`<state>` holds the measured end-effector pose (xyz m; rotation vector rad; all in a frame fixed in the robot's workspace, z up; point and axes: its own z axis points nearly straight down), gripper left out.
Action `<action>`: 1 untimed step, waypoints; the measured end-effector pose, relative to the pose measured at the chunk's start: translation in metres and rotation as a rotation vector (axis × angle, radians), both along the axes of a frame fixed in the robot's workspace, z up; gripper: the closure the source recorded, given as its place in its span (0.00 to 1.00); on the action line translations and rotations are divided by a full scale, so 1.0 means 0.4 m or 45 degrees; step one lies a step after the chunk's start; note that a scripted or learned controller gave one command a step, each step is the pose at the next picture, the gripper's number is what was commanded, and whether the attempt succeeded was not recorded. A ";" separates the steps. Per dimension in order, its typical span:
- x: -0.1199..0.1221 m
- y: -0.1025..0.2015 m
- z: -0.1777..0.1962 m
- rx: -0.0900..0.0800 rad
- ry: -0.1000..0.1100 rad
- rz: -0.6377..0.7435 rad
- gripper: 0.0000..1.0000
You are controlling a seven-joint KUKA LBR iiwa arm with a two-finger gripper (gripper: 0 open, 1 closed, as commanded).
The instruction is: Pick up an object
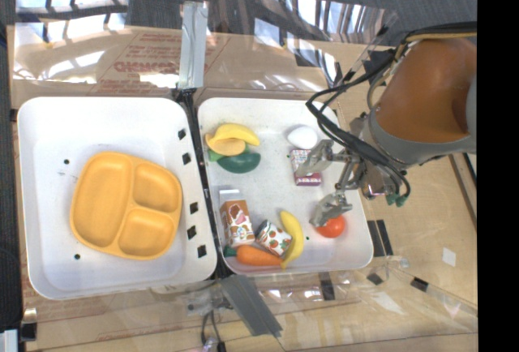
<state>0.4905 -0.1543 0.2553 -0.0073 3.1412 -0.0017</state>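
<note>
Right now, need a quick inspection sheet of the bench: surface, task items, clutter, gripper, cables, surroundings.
Surface: two white bins side by side, left bin, right bin.
Job's things: in the right bin, tomato, two bananas, carrot, green item, white round item, small cartons.
Clutter: yellow divided tray in the left bin.
Gripper: gripper low over the tomato; grasp not confirmed.
Cables: black cables loop off the wrist.
Surroundings: cardboard and clear sheeting behind the bins.
</note>
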 end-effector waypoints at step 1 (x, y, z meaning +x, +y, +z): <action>0.106 -0.015 -0.392 0.004 0.009 -0.184 0.00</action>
